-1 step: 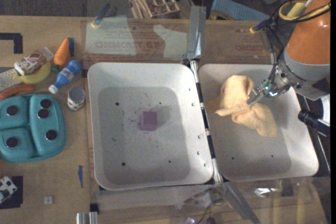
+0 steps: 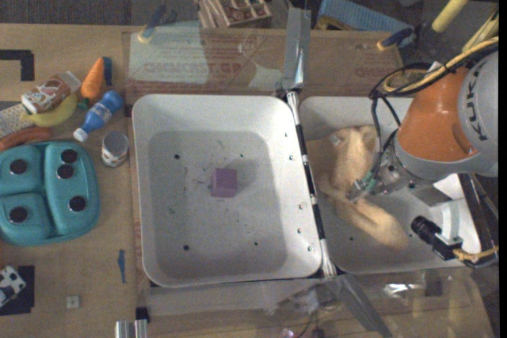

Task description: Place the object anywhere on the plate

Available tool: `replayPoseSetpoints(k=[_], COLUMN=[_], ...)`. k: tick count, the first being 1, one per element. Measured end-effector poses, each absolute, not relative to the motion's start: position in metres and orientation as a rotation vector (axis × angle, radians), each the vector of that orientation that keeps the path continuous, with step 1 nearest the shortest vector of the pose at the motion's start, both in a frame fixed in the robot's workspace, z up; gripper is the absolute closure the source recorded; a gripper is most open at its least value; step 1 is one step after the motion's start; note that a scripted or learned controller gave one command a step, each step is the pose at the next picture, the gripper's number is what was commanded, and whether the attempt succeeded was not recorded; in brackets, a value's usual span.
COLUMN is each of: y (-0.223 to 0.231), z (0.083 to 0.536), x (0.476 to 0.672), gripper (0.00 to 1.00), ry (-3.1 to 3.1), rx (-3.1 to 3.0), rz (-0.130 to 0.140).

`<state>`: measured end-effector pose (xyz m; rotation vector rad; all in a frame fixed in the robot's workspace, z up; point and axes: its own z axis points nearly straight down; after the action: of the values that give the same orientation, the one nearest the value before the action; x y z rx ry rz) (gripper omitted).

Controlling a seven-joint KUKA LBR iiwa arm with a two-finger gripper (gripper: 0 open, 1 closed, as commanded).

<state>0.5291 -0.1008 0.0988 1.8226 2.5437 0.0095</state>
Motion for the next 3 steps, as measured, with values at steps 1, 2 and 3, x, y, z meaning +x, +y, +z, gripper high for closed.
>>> replayPoseSetpoints(k=[1, 2, 3], y=[0.029, 0.107, 0.118], z=[0.185, 0.119, 0.091], x=[0.482, 0.478, 0.562], gripper=[1.00, 1.00, 1.00], ry=[2.298, 2.301, 2.231], rx=[2.138, 2.142, 2.202], rz=[0.002, -0.004, 0.014])
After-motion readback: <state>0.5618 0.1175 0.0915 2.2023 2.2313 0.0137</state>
